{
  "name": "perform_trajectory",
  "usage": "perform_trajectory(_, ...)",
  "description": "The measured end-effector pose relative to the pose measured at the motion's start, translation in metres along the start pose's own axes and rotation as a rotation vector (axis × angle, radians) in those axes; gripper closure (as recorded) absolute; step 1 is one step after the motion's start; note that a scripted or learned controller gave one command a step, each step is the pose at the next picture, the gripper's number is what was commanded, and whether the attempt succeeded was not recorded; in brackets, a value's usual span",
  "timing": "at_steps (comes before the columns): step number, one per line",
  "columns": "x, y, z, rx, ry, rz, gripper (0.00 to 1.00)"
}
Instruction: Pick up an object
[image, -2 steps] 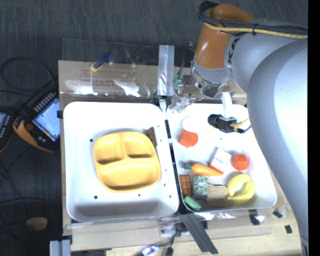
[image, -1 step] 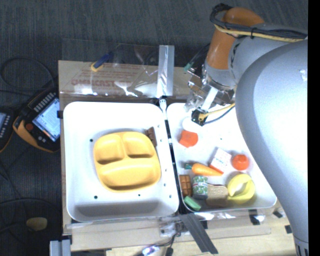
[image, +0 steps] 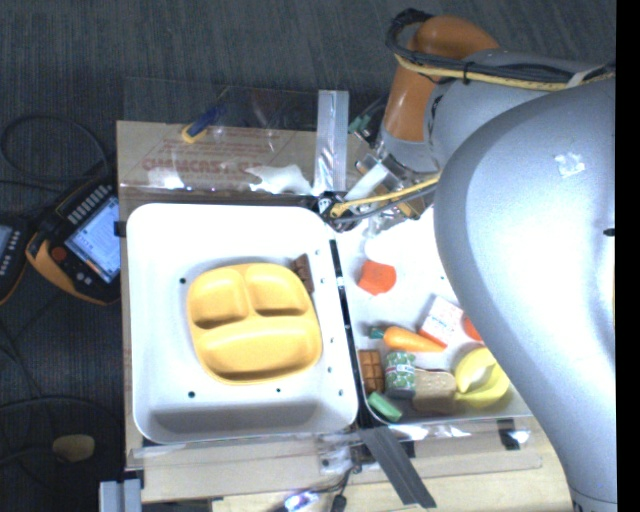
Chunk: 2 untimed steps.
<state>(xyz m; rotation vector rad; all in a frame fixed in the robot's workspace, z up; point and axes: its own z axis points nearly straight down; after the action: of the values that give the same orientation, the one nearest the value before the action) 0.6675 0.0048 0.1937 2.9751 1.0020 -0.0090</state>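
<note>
Gripper (image: 385, 200) sat at the far corner of the right bin (image: 410, 235), by the divider betw. the two bins; whether it was released or clenched couldn't be told, as wrist hardware and cables hid that part, and nothing showed in its grasp. Judged step: approach/positioning, pick not yet made. Nearest candidate was the orange piece (image: 377, 277), just nearer the camera than the gripper, apart from it, lying alone on bare bin floor. Further out from the gripper, along the bin's near side: carrot (image: 410, 339), white box (image: 441, 322), banana (image: 480, 377), choc bar (image: 371, 371), green item (image: 402, 376), crowded tog. and partly under the arm (image: 530, 250). Left bin (image: 150, 300), across the divider from the gripper, held a yellow tray (image: 255, 320). Next move prob. calls for a short shift toward the orange piece, then straight descent; the clutter by the carrot looked a riskier target.
</note>
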Motion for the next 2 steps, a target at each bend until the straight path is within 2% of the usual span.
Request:
perform_trajectory(1,0.002,-0.027,-0.01,0.005,0.002,0.319,1.0)
perform_trajectory(2,-0.002,-0.071,-0.009,0.005,0.0,0.44,1.0)
